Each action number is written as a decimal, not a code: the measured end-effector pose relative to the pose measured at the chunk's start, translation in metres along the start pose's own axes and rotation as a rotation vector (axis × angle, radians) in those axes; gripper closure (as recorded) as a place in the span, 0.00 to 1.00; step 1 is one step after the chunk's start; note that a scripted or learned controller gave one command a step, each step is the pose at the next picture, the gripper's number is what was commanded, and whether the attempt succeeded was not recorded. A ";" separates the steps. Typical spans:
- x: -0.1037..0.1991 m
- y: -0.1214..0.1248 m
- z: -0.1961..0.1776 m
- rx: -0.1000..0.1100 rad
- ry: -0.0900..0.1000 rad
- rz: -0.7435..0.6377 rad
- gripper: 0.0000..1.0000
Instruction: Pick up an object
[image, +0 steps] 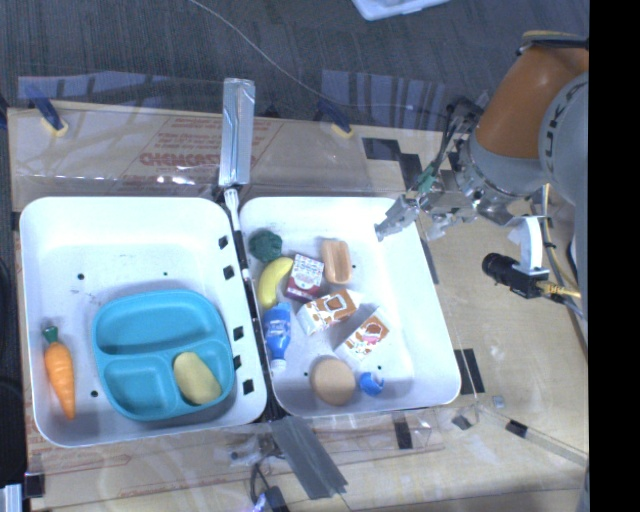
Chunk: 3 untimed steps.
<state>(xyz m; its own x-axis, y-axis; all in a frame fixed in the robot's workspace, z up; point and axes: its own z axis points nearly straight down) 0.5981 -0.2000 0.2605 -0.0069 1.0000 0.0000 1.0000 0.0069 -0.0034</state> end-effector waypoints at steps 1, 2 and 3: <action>0.034 0.004 0.115 0.009 0.003 -0.011 0.00; 0.003 0.052 0.169 -0.001 0.000 -0.066 0.00; 0.005 0.054 0.158 -0.002 0.000 -0.073 1.00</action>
<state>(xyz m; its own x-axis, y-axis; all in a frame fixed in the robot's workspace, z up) 0.6511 -0.1950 0.1025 -0.0800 0.9968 0.0000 0.9968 0.0800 -0.0013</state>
